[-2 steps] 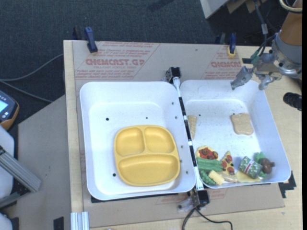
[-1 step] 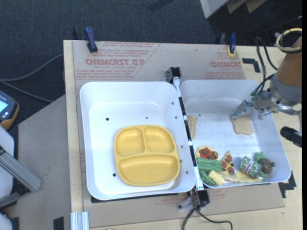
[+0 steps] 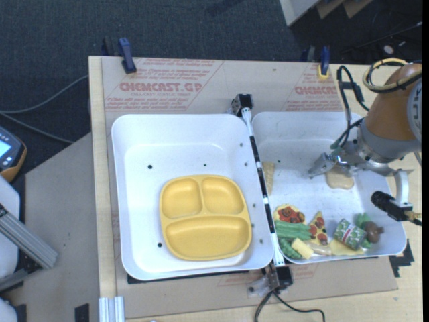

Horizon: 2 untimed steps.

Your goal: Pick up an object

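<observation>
My gripper hangs low over the middle of the right bin, reaching in from the right. A flat tan food piece lies on the bin floor just under and to the right of it, touching or nearly touching. Along the bin's near edge lie a pizza slice, green beans, a second pizza slice, a green can, a pale yellow piece and a small brown item. Nothing shows as lifted off the floor.
The left bin holds a yellow divided plate. A black divider rail runs between the bins. Blue clamps grip the board's far edge. A black part juts from the arm at the right.
</observation>
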Tool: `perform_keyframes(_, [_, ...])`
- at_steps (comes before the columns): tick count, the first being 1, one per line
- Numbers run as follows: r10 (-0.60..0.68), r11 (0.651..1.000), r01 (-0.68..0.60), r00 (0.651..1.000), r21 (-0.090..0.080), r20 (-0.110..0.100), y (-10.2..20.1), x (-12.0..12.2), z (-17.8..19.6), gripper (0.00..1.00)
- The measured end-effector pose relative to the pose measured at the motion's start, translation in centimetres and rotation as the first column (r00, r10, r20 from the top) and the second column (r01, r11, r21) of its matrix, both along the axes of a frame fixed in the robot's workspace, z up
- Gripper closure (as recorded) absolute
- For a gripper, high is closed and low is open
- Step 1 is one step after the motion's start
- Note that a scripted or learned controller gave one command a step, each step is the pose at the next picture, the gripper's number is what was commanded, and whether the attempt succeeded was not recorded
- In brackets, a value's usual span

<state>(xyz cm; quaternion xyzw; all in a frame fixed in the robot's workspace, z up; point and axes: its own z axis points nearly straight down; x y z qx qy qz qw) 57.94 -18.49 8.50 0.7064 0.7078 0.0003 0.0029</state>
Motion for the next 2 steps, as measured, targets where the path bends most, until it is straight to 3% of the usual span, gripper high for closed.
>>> perform_keyframes(1, [0.002,1.0,-0.002,1.0,0.014,-0.004,-3.5,4.7,0.1,0.0])
perform_keyframes(2, [0.003,1.0,-0.003,1.0,0.007,-0.009,2.7,1.3,0.0,0.0])
